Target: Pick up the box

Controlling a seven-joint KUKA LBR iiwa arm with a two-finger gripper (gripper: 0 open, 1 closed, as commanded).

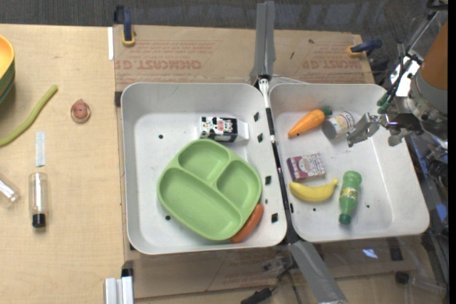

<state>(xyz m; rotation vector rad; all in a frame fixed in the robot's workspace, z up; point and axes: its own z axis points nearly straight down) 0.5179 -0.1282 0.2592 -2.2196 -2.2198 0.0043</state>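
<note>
Camera view, read left to right. Left white plastic bin (pixel 135 174) holds a light-green three-compartment plate (pixel 208 189), a small black-and-white printed carton (pixel 219 127) just beyond its far edge, and an orange-red sausage-shaped piece (pixel 249 223) at its near right rim. Right white plastic bin (pixel 410 181) holds an orange toy carrot (pixel 308 122), a silver can (pixel 338 124), the small maroon-and-white box (pixel 306 167) lying flat near the bin's left wall, a yellow toy banana (pixel 313 190) just near of it, and a green bottle (pixel 348 197). Two-finger gripper (pixel 376 129) hangs at the far right, fingers spread, grasping nothing, well apart from the box.
</note>
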